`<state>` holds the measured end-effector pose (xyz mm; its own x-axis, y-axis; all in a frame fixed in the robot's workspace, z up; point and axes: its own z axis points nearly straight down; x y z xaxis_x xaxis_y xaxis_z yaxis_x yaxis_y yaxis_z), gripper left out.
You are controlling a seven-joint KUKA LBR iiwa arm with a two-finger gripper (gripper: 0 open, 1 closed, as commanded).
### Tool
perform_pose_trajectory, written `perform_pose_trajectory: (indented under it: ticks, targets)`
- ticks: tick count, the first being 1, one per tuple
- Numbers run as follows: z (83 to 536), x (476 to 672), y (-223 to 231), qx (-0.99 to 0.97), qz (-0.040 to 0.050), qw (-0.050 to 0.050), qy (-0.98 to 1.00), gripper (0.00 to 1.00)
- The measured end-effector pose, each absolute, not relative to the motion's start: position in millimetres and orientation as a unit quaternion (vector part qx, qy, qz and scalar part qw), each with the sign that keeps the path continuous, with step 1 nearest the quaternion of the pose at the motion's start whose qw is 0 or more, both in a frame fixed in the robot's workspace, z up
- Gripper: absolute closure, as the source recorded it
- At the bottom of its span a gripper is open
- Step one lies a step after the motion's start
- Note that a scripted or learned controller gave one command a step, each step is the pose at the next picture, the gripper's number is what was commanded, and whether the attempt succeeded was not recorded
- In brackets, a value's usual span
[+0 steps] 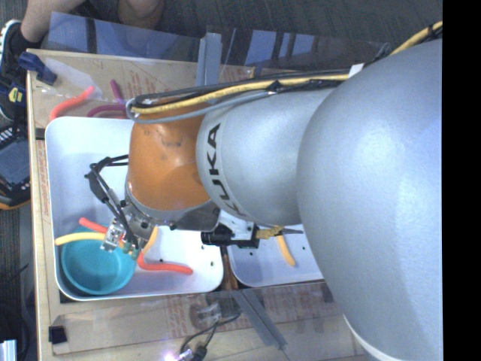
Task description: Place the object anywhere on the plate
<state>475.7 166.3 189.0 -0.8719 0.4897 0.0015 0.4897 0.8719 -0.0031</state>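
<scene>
Plate, teal, lies at 7 o'clock in the left bin. An orange strip rests at its 3 o'clock and a yellow stick across its 11 o'clock rim. The gripper hovers at the plate's 1 o'clock edge. I cannot tell whether it is apart, together or carrying the object. A good release would come nearer the plate's middle, toward 7 o'clock, and low.
</scene>
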Motion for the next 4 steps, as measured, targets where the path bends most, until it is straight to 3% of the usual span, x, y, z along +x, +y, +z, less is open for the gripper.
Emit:
perform_pose_trajectory:
  ticks: [2,3,4]
  targets:
    - [191,476.8,91,-0.07,0.0007,0.002,-0.998,1.0]
    - [221,501.1,169,-0.021,0.0004,0.001,-1.0,1.0]
    - [164,501.7,110,0.001,0.0005,0.001,-1.0,1.0]
